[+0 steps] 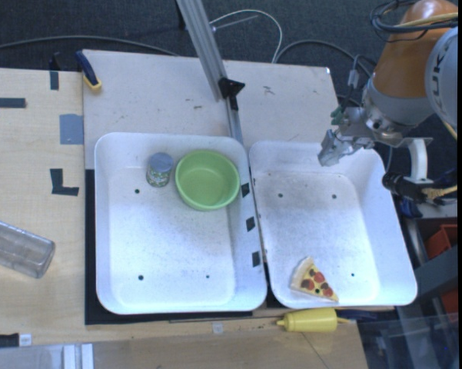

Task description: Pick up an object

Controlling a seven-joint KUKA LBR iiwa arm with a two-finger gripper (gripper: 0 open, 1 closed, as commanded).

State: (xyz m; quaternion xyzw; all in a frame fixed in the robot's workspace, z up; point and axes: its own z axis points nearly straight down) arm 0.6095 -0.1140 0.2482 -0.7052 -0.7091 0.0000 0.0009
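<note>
From where I stand, the grey arm (415, 60) with its orange band leans in from the right, and its pincer (330, 151) hangs over the far edge of the right bin (369, 206), near that bin's far left corner. The tip is small and blurred against the white rim, so I cannot tell how the pincer is set, and I see nothing caught in it. Down in the near part of that same bin lies a pizza slice (314, 279), flat on the floor of the bin, its point aimed toward the near right; it is well apart from the pincer. The left bin (169, 283) carries a green bowl (207, 179), upright, in its far right area, close to the wall between the two bins. Just beside the bowl, on its left, stands a small jar (160, 169) with a greyish lid, near enough that the two may touch, though I cannot be sure. On the desk (31, 206) outside the bins, a yellow bottle (311, 320) lies on its side against the near edge of the right bin, just below the pizza slice. Far to the left, a clear plastic container (15, 246) lies on its side on the wood.
</note>
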